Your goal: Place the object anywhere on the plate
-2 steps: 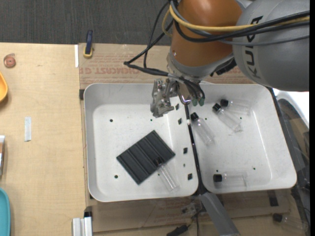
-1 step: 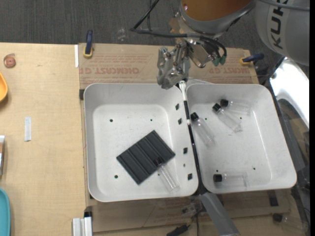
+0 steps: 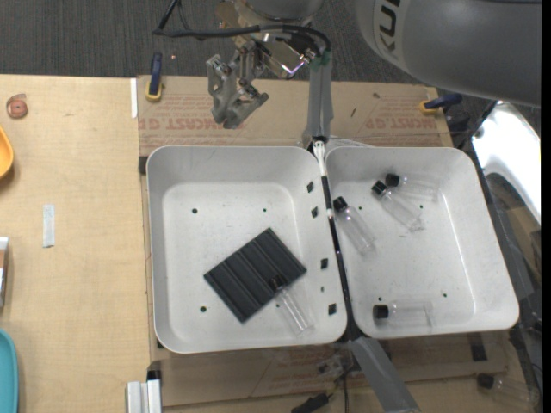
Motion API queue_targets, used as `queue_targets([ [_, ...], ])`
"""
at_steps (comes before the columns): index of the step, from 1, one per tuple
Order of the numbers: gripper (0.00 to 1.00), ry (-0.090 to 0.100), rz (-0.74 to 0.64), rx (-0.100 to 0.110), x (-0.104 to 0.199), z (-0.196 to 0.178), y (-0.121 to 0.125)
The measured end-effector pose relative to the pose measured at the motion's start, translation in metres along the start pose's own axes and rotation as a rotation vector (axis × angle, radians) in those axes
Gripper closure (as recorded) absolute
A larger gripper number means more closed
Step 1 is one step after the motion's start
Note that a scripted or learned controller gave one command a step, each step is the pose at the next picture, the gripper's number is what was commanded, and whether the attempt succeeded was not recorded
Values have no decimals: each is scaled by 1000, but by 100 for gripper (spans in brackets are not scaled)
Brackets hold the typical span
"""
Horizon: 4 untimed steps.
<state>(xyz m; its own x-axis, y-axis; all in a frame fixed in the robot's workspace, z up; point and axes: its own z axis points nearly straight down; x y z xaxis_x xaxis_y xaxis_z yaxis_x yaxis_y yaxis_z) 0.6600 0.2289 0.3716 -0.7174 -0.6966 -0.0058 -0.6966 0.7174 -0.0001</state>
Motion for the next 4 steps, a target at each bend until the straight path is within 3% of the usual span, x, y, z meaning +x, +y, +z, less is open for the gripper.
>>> queue_targets([
  [1,100,0,-386,-1,17,-44,7],
  [2,100,-1,-637,-1,9,-71,-7],
  [4,100,-6,-699,-2,4,-79,-8],
])
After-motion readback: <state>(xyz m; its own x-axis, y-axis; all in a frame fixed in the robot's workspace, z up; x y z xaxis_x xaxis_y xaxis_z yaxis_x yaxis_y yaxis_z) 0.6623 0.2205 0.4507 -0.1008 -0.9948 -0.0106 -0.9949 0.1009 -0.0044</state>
